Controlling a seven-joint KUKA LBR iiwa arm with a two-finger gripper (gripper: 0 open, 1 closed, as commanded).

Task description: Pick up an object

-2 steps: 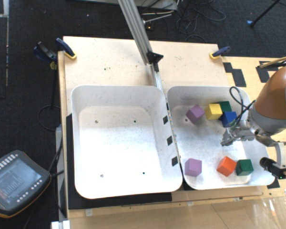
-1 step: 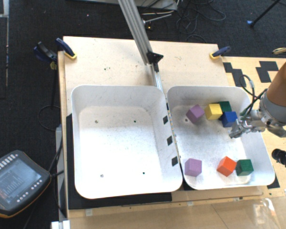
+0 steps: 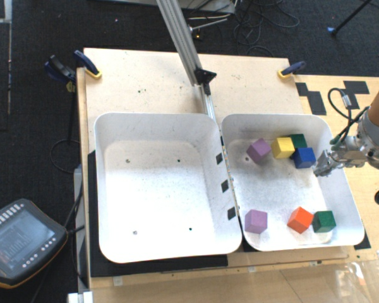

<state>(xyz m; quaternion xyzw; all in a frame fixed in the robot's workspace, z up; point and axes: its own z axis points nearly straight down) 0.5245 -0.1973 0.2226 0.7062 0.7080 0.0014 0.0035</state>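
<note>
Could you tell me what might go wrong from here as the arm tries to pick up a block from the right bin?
1. The gripper sits low beside the blue cube, which is packed against the yellow cube and a dark green cube; closing there may shove the cluster rather than seize one.
2. It is near the right bin's wall, so a descent could clip the rim.
</note>
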